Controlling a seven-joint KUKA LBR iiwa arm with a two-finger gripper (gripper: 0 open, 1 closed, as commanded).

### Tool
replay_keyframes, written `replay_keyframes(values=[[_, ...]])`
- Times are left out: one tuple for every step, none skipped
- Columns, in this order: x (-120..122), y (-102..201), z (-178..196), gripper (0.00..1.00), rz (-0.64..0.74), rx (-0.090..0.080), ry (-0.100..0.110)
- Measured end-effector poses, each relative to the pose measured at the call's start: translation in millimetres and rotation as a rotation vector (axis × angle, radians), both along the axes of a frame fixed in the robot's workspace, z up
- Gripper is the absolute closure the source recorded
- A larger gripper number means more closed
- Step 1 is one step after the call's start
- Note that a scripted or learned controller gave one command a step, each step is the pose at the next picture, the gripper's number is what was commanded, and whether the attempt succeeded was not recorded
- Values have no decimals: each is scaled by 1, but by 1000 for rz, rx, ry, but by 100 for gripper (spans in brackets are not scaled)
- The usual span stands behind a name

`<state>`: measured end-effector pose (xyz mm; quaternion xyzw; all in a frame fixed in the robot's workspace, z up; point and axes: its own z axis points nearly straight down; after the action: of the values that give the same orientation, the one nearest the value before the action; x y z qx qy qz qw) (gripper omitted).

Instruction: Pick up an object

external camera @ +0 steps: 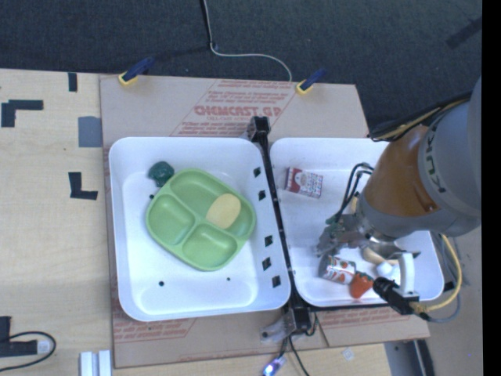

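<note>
Camera view. The bench (47,210) is of pale wood with black marks on it; a dark carpeted floor (94,14) is seen beyond its far edge. A cardboard sheet (235,112) with red print is laid on the bench and is held at its far edge by two clamps with yellow and blue grips (135,70). A thin white cable (235,52) is run across the floor to the sheet.

Two white bins are set side by side on the cardboard, touching along a black divider strip (270,210). In the left bin (188,300) a green divided plate (200,218) is seen, with a pale yellow oval piece (225,210) lying in one compartment. A small dark green object (161,172) rests just beside the plate's far left rim.

In the right bin (329,151) a red and white packet (303,182) lies flat near the divider. The arm (427,178) is reached in from the right and covers much of this bin. The gripper (338,241) is lowered near the bin floor; whether its jaws are open or closed cannot be told. Just below it lie a red and white can-like object (339,271), a small red-orange piece (359,287) and a small white rounded piece (384,269), close together near the front wall. Nothing is seen held.
</note>
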<state>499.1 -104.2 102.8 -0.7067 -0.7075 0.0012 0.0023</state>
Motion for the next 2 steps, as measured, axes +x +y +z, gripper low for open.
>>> replay_keyframes(values=[[-8,62,85,100,5,0,-7],[-15,123,186,100,9,1,-13]])
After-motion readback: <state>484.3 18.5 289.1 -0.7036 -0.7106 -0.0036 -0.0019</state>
